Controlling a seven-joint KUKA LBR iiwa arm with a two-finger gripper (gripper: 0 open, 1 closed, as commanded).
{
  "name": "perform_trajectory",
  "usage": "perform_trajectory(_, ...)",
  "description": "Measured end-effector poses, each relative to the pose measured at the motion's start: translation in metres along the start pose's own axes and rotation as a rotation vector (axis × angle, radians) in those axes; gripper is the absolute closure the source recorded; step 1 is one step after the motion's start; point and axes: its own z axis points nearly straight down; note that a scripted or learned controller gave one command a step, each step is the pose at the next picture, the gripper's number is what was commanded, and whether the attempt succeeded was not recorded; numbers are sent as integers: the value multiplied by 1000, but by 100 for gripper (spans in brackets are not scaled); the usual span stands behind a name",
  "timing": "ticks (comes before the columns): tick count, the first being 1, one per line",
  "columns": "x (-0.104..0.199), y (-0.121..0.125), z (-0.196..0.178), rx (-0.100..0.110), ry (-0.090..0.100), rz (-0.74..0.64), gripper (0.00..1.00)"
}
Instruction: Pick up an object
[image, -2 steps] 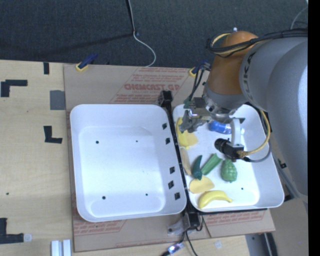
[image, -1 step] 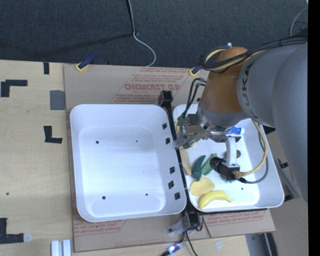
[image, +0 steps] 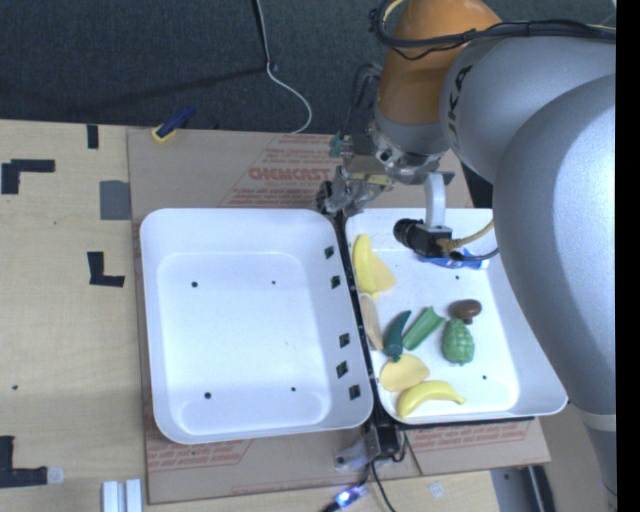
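Counter with two white bins; toy food fills the right one.
Pincer hangs at twelve o'clock above the banana, its grip perhaps shut, I cannot tell.

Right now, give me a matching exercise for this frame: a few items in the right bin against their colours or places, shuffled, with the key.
Things:
1. banana
2. bumpy round fruit
3. small oval piece
4. gripper

Descriptions:
A. brown
B. over the far end of the wall between the bins
C. yellow, nearest the right bin's front edge
D. dark green

Pairs: 1-C, 2-D, 3-A, 4-B
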Motion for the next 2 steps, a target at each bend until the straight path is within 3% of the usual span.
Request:
perform_trajectory(1,86,-38,-147,-4,6,-7,100)
perform_trajectory(2,82,-67,-302,-7,4,2,100)
